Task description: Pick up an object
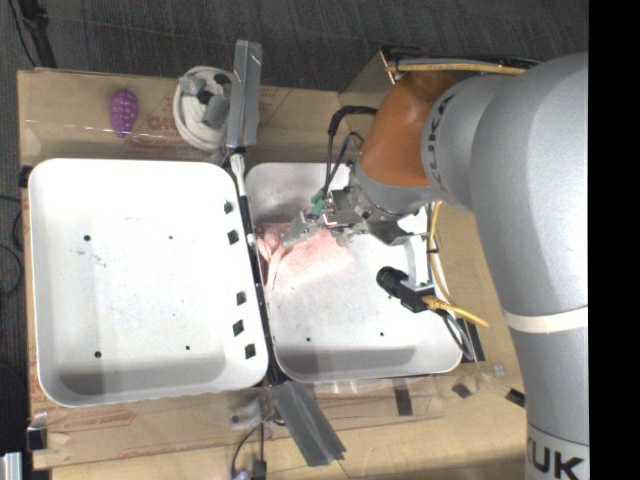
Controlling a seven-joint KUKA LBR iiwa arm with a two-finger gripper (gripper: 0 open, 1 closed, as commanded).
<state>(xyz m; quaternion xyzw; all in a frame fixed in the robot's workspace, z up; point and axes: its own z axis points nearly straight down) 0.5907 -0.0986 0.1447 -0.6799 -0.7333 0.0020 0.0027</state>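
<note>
Just pink object (300,253) in right bin (350,363)

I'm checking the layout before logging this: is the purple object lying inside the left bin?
No, the purple object lies on the cardboard beyond the left bin, outside its far rim.

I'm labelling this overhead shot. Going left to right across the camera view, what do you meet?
Purple object → left white bin → roll of white cord → pink object in the right white bin → pincer → orange band → grey arm.
</note>
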